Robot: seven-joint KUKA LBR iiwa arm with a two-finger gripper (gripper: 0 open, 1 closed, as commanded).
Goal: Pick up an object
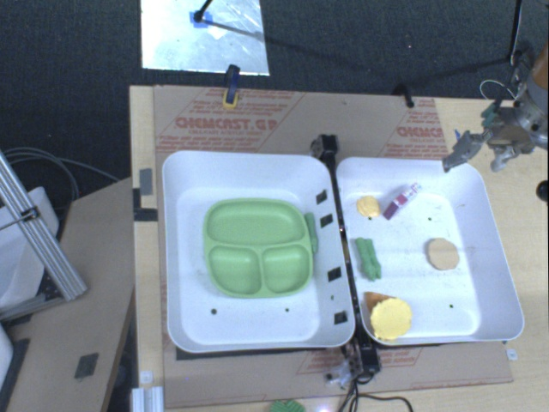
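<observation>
Hovering over the far right corner of the right-hand bin [493,230], the gripper [480,154] hangs with its jaws spread wide and nothing between them, so the pickup has not yet begun. Every candidate lies below and to the left of the jaws: nearest, a slim purple-and-white packet [401,202] and a small yellow lump [368,206]; further off, a flat tan disc [443,253], a ridged green piece [369,258] and a round yellow cake-like piece [390,317]. Well beyond them, the left bin [184,299] holds a smooth, pale green divided tray [256,247]. Both bins look like glossy moulded plastic on a board-covered worktop [360,118].
</observation>
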